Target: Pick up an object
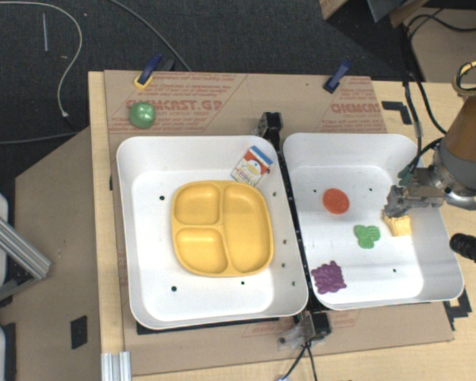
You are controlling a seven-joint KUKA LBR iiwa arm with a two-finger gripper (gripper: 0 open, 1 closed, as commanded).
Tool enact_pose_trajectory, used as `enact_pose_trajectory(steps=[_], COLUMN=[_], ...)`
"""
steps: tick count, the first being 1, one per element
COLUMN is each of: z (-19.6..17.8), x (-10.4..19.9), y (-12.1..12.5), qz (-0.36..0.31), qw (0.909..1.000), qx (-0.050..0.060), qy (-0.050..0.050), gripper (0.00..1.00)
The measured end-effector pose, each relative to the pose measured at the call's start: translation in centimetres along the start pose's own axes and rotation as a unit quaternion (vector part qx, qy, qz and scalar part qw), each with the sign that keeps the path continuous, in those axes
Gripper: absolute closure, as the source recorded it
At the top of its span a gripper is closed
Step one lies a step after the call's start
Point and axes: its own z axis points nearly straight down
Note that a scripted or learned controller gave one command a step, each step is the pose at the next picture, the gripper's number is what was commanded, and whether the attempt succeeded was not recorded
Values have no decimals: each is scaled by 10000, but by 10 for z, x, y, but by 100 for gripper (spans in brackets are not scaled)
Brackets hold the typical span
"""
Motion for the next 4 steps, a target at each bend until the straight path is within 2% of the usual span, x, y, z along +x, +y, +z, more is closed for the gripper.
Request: enact_pose_trajectory(steps=[2, 3, 4], z=[-91, -78, -76], x=[7, 57, 117], y=[9, 18, 11], qz=[-13, -33, -40], qw=[10000, 10000, 10000], qx=[-3, 42, 45], qy=[2, 28, 30], gripper=[100, 100, 100])
